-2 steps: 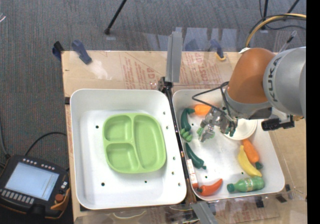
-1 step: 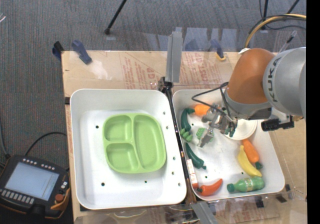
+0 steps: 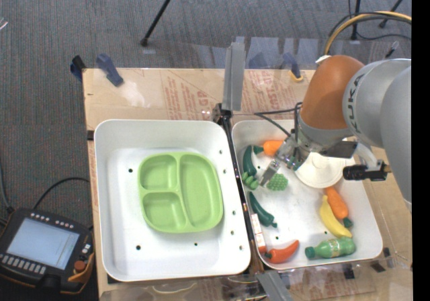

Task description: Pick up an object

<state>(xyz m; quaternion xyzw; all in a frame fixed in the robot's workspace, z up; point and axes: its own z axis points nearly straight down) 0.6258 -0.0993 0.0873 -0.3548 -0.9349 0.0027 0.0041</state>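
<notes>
Red chilli (image 3: pixel 283 250) and green bottle (image 3: pixel 330 248) along right bin's (image 3: pixel 373 226) bottom edge. Just above, banana (image 3: pixel 332 218) touching carrot (image 3: pixel 337 203); dark cucumber (image 3: pixel 262 209) toward bin's left wall. Green divided plate (image 3: pixel 180 192) in left bin (image 3: pixel 107 158), centre frame. Higher, jaws (image 3: pixel 274 173) parted, gripping nothing, tips just beside knobbly green piece (image 3: pixel 277 183). White bowl (image 3: pixel 320 170) to their right, orange piece (image 3: pixel 273 147) above.
</notes>
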